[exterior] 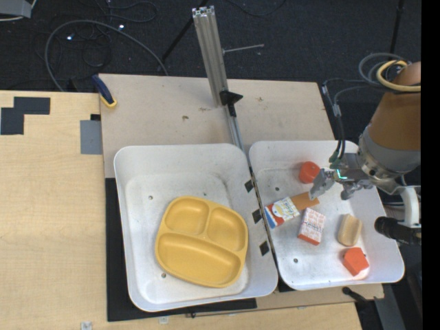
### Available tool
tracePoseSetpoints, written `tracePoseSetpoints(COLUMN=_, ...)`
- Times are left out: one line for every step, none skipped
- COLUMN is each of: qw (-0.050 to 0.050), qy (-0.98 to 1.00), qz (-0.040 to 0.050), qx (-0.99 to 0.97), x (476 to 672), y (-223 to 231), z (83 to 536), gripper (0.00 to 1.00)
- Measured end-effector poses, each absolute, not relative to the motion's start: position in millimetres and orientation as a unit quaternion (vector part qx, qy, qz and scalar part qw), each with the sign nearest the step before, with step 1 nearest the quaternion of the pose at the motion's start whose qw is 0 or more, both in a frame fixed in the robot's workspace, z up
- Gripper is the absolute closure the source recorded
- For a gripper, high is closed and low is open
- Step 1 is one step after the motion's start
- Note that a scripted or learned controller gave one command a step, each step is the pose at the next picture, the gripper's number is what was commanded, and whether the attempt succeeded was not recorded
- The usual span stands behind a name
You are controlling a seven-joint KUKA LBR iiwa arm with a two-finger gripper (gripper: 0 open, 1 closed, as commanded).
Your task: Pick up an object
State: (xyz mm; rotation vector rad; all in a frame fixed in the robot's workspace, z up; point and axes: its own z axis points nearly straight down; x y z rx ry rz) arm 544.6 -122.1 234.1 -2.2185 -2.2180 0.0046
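While the grey arm with its orange band reaches in from three o'clock, its gripper hangs over the right bin, near the bin's upper middle. Whether the fingers stand apart or together cannot be told from this slanted view, and nothing shows between them.

Below and around the gripper lie the loose things. A round orange-red object sits just at its ten o'clock. A small white carton with blue and red print lies at its seven o'clock, touching a brown strip that runs up toward the gripper. A red-and-white packet lies at six o'clock, a tan block at five o'clock beside it, and an orange-red block further down near the bin's lower right corner.

The left bin holds a yellow divided plate, set toward its lower middle, with three compartments.

Both bins rest on a bench of pale brown board, with black matting showing at the bins' edges. A lighter wooden surface with grey and black patches adjoins at nine o'clock. An aluminium post rises from the bench at twelve o'clock. Behind it the floor is dark, crossed by loose cables.
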Motion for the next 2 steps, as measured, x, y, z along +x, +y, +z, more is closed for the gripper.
tracePoseSetpoints(qw=0.002, qy=-0.707, qz=0.0010, qx=-0.707, x=545.0, y=-122, z=235, gripper=0.00)
tracePoseSetpoints(qw=0.004, qy=-0.707, qz=0.0023, qx=-0.707, x=535.1, y=-118, z=184, gripper=0.00)
